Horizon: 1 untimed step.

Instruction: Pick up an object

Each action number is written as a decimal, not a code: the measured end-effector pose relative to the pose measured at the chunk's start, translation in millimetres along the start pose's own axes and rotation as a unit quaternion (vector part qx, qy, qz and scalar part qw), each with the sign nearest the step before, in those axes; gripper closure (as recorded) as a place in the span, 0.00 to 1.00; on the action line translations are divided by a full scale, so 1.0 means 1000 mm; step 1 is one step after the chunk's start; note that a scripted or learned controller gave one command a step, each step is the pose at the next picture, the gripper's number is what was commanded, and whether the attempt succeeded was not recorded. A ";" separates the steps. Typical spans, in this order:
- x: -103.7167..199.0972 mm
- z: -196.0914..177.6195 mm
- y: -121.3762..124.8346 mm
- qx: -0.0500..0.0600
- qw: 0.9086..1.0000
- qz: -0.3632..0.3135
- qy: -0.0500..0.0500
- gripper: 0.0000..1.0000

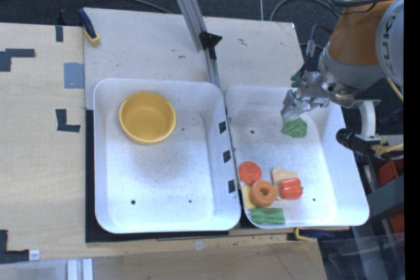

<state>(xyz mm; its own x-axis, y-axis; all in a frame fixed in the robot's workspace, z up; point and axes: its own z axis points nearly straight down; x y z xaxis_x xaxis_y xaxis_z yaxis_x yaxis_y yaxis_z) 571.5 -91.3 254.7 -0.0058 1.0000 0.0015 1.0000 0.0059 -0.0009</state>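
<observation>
My gripper [293, 111] hangs over the upper part of the right bin [262, 108], reaching in from the right. Directly beneath its fingertips lies a green leafy toy [295, 128], touching or nearly touching them; I cannot tell whether it is gripped. Near the bin's front edge a cluster of toy food lies together: a red round piece [249, 172], an orange donut [264, 193], a red pepper-like piece [291, 189], a pale slice [282, 175] and a green piece [268, 215].
A yellow bowl [147, 116] sits in the upper left of the left bin [157, 200]. A grey metal pole [190, 6] slants down to the divide between the bins. Cables run across the back of the bench.
</observation>
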 end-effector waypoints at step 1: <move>0.058 0.005 0.010 0.000 1.000 -0.001 0.000 1.00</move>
<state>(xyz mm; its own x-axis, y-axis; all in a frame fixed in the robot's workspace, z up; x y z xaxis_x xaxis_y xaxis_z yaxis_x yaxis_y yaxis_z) 580.8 -33.1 249.6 -0.0069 1.0000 0.0015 1.0000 0.0069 -0.0011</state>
